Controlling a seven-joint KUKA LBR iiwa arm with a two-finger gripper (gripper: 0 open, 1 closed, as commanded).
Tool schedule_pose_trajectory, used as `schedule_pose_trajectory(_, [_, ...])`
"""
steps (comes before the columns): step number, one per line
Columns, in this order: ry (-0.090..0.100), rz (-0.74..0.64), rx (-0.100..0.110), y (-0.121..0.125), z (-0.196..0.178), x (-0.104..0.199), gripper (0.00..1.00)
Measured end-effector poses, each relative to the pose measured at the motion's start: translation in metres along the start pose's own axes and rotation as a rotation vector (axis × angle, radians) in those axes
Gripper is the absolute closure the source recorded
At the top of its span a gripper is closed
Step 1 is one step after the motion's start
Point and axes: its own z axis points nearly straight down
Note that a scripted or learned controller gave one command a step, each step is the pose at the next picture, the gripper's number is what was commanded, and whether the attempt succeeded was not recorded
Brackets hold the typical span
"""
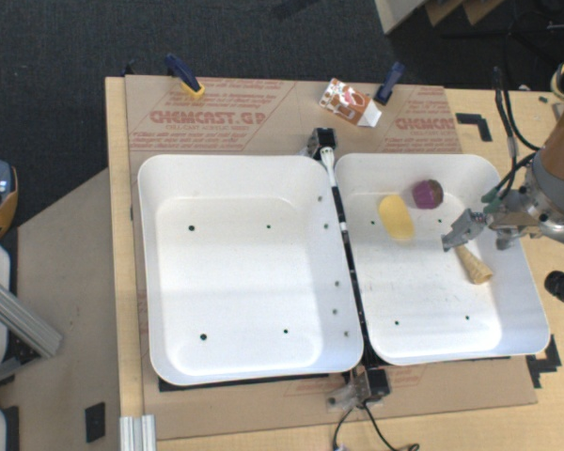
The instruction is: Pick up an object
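**Operator:** I'm starting at the jaws (pixel 461 235). They hang low over the right bin (pixel 517 327), toward its right side, and I cannot tell from this angle whether they are spread or pressed together. The metal tips blur into one grey shape.

**Supervisor:** Anything between them?

**Operator:** I can't see anything pinched. A tan cork-like piece (pixel 474 265) lies on the bin floor right at the tips, tilted, its upper end touching or just under them; I can't say which.

**Supervisor:** What else is in that bin?

**Operator:** A yellow object (pixel 396 216) lies left of the jaws, near the bin's middle top, and a round purple object (pixel 427 193) sits just beside it to the upper right. They are close to each other, possibly touching. Both are apart from the jaws.

**Supervisor:** And the arm?

**Operator:** I see the arm (pixel 556 172) coming in from the right edge, grey, with cables looping above the wrist.

**Supervisor:** Farther out?

**Operator:** The left bin (pixel 160 252) stands next to the right one, their rims meeting along a dark strip down the middle. Both rest on a cardboard sheet (pixel 226 111) on the bench. Two blue clamps (pixel 183 75) grip the sheet's far edge, and a small red-and-white packet (pixel 350 102) lies on the cardboard between them, above the right bin's top left corner.
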Motion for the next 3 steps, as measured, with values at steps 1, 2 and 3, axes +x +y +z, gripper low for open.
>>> schedule_pose_trajectory(1, [0.001, -0.003, 0.001, 0.069, 0.138, 0.007, 0.0])
schedule_pose_trajectory(2, [-0.004, 0.003, -0.004, 0.093, 0.131, -0.053, 0.0])
schedule_pose_trajectory(3, [0.001, -0.007, -0.005, 0.15, 0.13, 0.025, 0.0])
